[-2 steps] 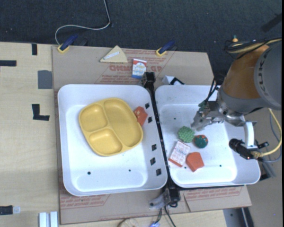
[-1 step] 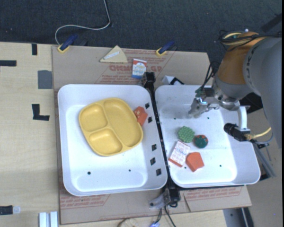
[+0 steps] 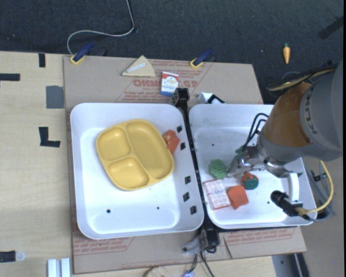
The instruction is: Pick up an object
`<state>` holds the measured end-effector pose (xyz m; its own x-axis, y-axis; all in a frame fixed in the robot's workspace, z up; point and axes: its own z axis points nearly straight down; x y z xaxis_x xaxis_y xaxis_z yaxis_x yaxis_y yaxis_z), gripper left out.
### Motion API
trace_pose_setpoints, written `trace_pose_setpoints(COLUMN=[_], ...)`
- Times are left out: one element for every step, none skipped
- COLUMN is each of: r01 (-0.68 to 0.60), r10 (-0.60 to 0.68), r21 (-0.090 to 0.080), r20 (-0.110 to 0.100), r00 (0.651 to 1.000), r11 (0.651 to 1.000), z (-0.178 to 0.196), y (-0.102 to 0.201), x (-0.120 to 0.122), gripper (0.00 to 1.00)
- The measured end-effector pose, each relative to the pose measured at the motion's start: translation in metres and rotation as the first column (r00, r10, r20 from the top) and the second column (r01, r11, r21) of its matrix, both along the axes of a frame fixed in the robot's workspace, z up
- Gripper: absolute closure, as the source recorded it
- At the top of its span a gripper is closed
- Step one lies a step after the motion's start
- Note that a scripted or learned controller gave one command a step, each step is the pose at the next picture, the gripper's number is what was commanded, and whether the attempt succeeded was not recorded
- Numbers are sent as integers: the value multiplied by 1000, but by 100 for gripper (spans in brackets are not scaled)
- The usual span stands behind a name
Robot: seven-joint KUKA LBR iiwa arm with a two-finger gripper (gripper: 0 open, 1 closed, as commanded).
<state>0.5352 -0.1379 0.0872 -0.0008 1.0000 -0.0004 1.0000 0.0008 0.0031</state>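
Note:
The right bin [image 3: 230, 131] holds a green knobbly object [image 3: 218, 168], a pink and white card [image 3: 217, 193], an orange block [image 3: 237, 197] and a small teal and red object [image 3: 251, 182]. My gripper [image 3: 242, 165] is low inside this bin, just right of the green object and directly above the teal and red one. The wrist hides part of the bin floor beneath it. Nothing is visibly held.
The left bin [image 3: 86, 212] bears a yellow divided plate [image 3: 135, 153] with a small red-orange piece [image 3: 171, 139] beside its right rim. A small red and white box [image 3: 169, 83] and a tan wedge [image 3: 139, 67] lie on the cardboard behind the bins.

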Motion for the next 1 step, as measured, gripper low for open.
trace_pose_setpoints(r01=[1], r10=[-1], r21=[-2], r20=[5], r00=[1000], r11=[1000], z=[0], y=[-10], x=[-49], gripper=[0])
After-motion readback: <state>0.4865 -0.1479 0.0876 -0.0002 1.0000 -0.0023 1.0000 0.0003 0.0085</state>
